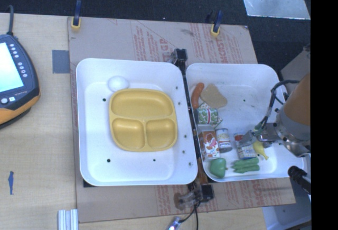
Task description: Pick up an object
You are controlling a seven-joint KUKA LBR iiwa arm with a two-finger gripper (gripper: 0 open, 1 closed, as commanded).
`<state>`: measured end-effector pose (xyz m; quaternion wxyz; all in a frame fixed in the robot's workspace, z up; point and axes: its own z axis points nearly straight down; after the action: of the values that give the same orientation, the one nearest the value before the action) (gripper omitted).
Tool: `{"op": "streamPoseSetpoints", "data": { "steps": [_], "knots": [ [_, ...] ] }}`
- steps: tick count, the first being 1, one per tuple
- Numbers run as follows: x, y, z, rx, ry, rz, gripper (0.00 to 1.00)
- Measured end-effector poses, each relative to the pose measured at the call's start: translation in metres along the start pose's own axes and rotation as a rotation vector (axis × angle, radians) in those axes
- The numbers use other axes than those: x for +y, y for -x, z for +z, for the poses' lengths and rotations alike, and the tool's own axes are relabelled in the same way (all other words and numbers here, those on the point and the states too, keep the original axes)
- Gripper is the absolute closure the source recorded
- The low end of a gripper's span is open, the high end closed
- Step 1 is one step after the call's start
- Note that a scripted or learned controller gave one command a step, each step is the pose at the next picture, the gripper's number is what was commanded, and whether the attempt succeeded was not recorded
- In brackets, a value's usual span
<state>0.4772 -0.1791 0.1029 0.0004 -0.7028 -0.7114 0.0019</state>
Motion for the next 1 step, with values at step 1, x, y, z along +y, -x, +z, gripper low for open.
{"op": "streamPoseSetpoints", "data": {
  "steps": [1],
  "knots": [
    [0.0341,-0.0967,-0.0896,0.004,0.003,0.007,1.00]
  ]
}}
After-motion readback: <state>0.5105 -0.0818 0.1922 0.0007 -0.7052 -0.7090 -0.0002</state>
